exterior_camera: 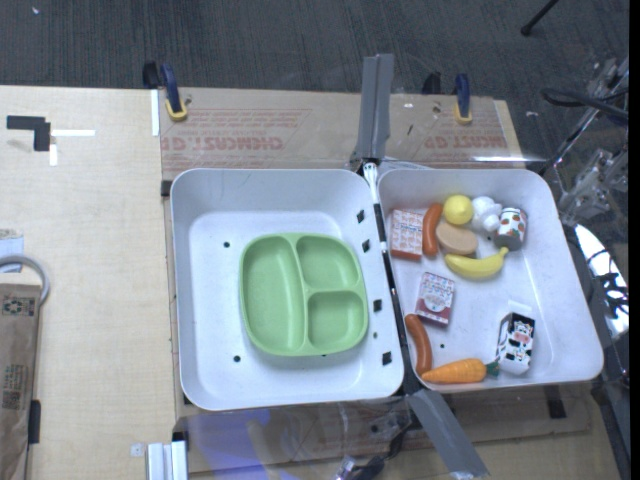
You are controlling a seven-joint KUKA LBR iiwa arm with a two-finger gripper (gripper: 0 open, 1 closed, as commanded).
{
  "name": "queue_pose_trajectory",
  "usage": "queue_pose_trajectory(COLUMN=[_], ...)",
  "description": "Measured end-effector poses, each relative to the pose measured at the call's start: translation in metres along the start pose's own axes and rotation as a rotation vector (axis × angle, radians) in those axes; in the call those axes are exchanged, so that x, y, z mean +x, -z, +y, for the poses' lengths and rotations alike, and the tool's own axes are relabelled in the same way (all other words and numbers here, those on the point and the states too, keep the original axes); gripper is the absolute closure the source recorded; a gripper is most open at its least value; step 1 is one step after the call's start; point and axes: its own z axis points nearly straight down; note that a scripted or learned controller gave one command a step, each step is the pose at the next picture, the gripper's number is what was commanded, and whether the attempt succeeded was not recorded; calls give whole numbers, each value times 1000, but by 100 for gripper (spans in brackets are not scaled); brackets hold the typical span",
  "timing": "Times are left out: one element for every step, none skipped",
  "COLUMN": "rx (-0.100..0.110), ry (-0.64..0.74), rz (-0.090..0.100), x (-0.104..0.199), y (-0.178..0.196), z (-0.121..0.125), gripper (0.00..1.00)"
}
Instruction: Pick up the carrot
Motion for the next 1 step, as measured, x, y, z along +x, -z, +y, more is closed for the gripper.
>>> queue_pose_trajectory(rx=[-2], ry=[453], rz=[3], x=[-13], y=[-44], z=[-21], gripper=[100])
